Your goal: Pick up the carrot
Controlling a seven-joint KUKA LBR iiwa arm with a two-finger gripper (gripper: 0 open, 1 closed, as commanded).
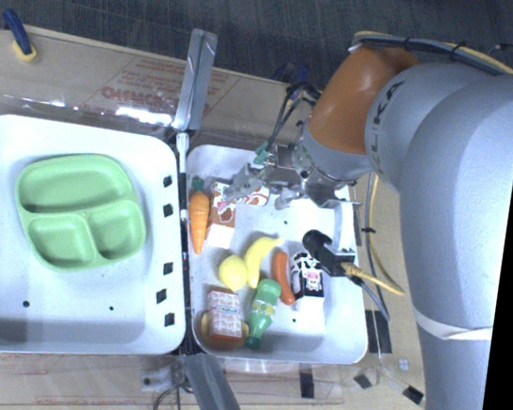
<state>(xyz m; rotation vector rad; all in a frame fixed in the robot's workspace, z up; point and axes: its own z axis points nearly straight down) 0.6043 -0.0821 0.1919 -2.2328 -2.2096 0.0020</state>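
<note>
Camera view has my claw (251, 187) hovering beside the carrot (199, 219) against the bin wall, grip state impossible to tell.

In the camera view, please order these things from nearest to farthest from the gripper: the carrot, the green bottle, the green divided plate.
Measured from the gripper:
1. carrot, just below-left of it, by the right bin's left wall.
2. green bottle, lower in the same bin.
3. green divided plate, in the left bin.
</note>
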